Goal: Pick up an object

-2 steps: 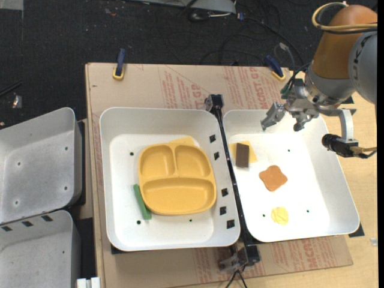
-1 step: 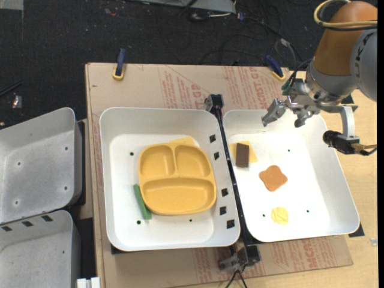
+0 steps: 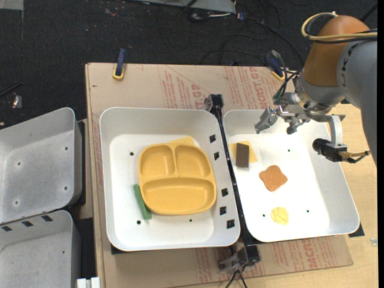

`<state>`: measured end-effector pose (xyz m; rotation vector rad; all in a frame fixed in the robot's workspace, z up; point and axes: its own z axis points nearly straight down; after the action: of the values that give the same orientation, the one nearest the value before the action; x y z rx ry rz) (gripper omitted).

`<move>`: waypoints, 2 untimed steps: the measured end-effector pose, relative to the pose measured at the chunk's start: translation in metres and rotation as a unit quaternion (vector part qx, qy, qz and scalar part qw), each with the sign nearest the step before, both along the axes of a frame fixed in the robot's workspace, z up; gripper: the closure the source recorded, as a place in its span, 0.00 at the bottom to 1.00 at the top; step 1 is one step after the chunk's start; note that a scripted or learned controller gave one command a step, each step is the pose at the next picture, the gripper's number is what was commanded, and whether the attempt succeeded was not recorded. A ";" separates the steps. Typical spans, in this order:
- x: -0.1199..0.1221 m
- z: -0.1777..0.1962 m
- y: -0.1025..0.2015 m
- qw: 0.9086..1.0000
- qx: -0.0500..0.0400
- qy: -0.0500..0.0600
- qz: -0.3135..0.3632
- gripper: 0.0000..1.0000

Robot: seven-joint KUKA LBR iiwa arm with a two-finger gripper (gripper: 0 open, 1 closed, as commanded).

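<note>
My gripper [image 3: 278, 124] hangs over the far end of the right bin [image 3: 336, 209], its two fingers spread apart and open with nothing between them. Below and to its left in that bin a brown block [image 3: 242, 154] lies on a thin yellow piece [image 3: 252, 155]. An orange toast-shaped piece [image 3: 273, 177] lies near the bin's middle, and a small yellow round thing [image 3: 279, 215] rests near the front. The gripper touches none of them.
The left bin [image 3: 114, 161] holds a yellow divided plate [image 3: 177, 179] and a green stick [image 3: 141, 201] beside it. A black divider [image 3: 227, 161] runs between the bins. Grey metal trays [image 3: 36, 161] stand left of the bench. Clamps [image 3: 119, 65] grip the board's far edge.
</note>
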<state>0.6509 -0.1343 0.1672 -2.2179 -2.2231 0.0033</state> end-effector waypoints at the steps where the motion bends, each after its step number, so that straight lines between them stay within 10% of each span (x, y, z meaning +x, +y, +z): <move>1: 0.007 -0.058 -0.005 1.000 0.000 0.000 -0.001 0.00; 2: 0.007 -0.075 -0.005 1.000 0.000 -0.001 0.000 0.00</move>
<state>0.6579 -0.1391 0.0919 -2.2190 -2.2240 0.0014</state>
